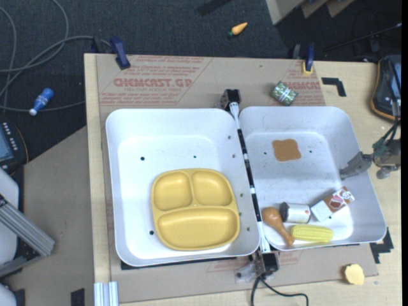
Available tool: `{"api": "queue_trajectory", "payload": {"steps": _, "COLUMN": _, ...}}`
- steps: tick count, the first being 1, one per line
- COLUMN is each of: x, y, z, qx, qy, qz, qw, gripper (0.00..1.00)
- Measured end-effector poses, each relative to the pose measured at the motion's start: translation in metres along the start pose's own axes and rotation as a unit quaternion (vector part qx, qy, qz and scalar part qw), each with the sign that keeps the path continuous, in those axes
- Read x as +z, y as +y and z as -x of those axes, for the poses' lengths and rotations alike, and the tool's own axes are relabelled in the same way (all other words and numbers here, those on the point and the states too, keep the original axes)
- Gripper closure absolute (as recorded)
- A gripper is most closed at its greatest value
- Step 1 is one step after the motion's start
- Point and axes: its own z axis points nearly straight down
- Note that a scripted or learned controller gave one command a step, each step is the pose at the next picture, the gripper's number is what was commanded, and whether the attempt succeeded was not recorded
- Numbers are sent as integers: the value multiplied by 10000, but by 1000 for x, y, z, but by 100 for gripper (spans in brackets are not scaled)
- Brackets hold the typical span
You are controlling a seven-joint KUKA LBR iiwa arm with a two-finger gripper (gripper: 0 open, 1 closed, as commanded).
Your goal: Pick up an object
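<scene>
Your fingers (366, 166) are hanging spread apart over the right bin (331, 116), gripping nothing (bare white floor is showing between them). Nearest to them, the small red-and-white packet (338, 200) is lying by the bin's right wall; you are probably looking at something light and crushable, so pinch across its short sides. The corn cob (311, 234) is looking stiffer but slicker.

Yellow divided plate (194, 208), white bins (127, 132)
</scene>
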Motion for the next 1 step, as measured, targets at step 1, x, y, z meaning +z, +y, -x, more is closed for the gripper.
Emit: {"api": "queue_trajectory", "payload": {"steps": 1, "x": 156, "y": 55, "z": -40, "qx": -31, "qy": 19, "qz": -21, "qw": 10000, "gripper": 0}}
